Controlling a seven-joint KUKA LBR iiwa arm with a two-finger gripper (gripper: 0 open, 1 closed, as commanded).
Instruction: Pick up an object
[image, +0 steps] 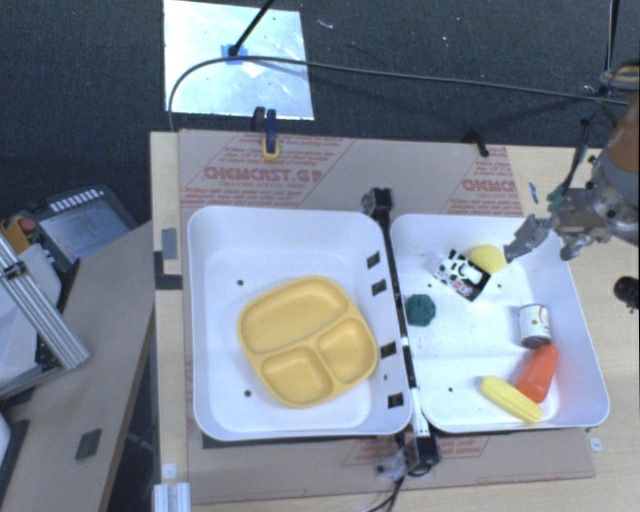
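Currently gripper (545, 238) above right bin (590, 400), finger state indeterminate. Nearest: yellow ball (488, 258), likely light, smooth; you grasp across widest part.

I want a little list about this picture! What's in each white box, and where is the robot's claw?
left bin: yellow divided plate
right bin: black-and-white cow toy, yellow round thing, green lump, small can, orange carrot toy, yellow corn toy
claw: above the right bin's far right corner, near the yellow round thing
holding: nothing visible
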